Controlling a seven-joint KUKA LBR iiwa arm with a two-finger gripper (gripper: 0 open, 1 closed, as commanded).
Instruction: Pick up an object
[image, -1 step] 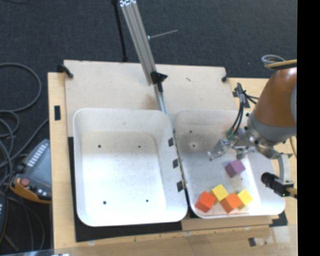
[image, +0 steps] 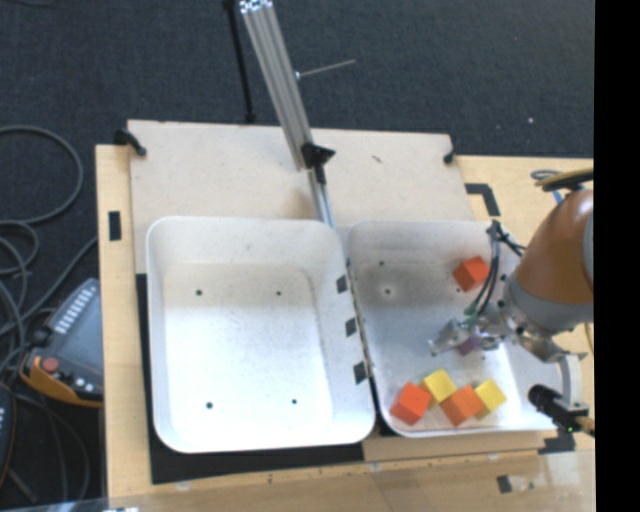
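The right bin (image: 400, 250) holds several blocks. An orange block (image: 471, 272) lies alone near its far right side. Along the near wall sits a cluster: a red-orange block (image: 411, 402), a yellow block (image: 439, 384), an orange block (image: 463, 405) and another yellow block (image: 489, 395). My gripper (image: 466, 339) hangs low over the right bin's middle right, between the lone orange block and the cluster. A small purplish patch shows at its tip; what it is cannot be made out.
The left bin (image: 160, 300) stands beside the right one, with a divider edge (image: 356, 330) between them. A slanted metal pole (image: 285, 90) rises behind the bins. The orange-banded arm (image: 560, 265) covers the right bin's right wall. Cables lie on the floor at left.
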